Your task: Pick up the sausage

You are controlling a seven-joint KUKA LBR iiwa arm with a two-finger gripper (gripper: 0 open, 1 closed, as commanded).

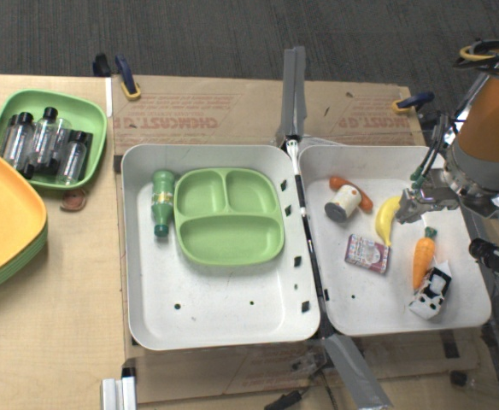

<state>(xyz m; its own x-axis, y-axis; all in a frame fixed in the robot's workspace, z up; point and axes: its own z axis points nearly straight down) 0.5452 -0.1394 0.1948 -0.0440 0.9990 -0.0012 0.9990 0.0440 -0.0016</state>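
Sausage (pixel 353 190), red-orange, lies at the far end of the right bin (pixel 378 319), partly hidden behind a small white can (pixel 343 203). Nearest the camera sits a cow-patterned carton (pixel 431 295), then a carrot (pixel 422 261), pink packet (pixel 367 253) and banana (pixel 386 220). The gripper (pixel 413 205) hovers just beside the banana, grasping nothing.

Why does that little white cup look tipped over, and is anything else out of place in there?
The white cup in the right bin lies on its side, on top of the reddish sausage, hiding its middle. The green bottle in the left bin also lies flat beside the green divided plate. Nothing looks spilled or broken.
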